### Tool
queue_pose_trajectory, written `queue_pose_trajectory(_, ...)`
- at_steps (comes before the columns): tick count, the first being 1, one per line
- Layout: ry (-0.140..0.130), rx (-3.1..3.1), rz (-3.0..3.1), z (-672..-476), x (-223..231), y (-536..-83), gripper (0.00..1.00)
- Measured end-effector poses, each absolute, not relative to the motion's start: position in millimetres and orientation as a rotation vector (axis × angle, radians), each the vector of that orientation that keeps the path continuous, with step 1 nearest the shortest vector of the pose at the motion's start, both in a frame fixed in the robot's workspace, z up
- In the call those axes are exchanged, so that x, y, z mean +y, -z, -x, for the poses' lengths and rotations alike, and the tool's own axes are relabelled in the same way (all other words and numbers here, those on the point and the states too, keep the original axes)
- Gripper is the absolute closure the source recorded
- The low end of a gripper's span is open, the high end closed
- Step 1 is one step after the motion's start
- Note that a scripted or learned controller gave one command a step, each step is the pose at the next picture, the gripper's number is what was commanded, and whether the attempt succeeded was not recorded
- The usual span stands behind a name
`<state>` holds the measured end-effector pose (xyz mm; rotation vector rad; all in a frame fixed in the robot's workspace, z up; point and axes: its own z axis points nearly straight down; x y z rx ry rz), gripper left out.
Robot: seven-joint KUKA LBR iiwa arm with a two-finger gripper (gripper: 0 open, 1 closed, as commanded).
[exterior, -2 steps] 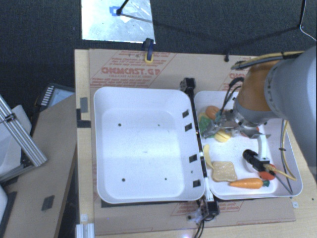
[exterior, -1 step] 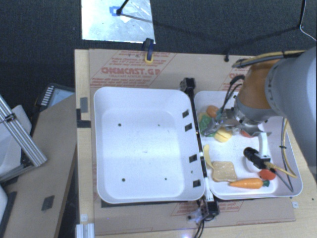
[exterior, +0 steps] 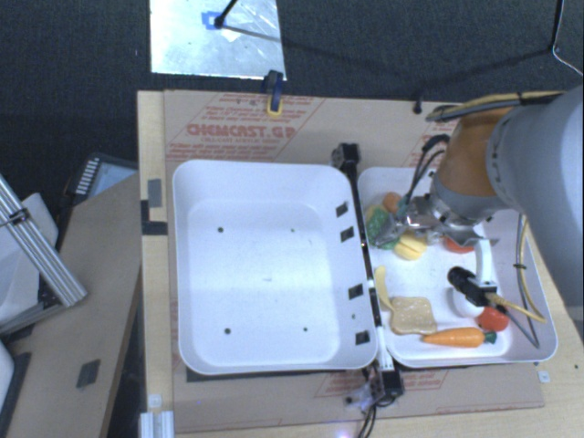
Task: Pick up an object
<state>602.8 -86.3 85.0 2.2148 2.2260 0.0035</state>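
Jaws [exterior: 411, 222] sit low in the right bin [exterior: 538, 322], opening hidden by the wrist, can't tell. Green toy [exterior: 381, 226] and yellow piece [exterior: 411, 246] right at them. Toast [exterior: 412, 315], carrot [exterior: 453, 338], tomato [exterior: 493, 318] well below. Left bin [exterior: 265, 272] beyond.

Arm: the grey arm with an orange band [exterior: 474, 158] reached in from the right over the right shallow white plastic bin [exterior: 547, 322].
Gripper: the two-finger gripper [exterior: 411, 228] sat low among the toys, just beside a small yellow lemon-shaped piece [exterior: 410, 247] and a green leafy piece [exterior: 381, 224].
Front of right bin: a tan slice of toast [exterior: 412, 315] lay touching an orange carrot [exterior: 453, 338]; a red tomato [exterior: 493, 318] sat near.
Left bin: the left shallow white plastic bin [exterior: 196, 272] stood beside it.
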Motion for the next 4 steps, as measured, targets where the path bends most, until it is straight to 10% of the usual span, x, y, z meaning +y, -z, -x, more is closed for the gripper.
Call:
queue_pose_trajectory(1,-0.008,2.226,-2.208,-604.3,-86.4,-97.5,1.00)
queue_pose_trajectory(2,-0.014,2.226,-2.205,-625.4,-40.7,-190.9,1.00)
queue_pose_trajectory(3,-0.006,2.212,-2.217,-645.0,-101.2,-248.4,1.00)
queue_pose_trajectory(4,-0.017,2.218,-2.211,-524.2,-90.6,-402.1,1.00)
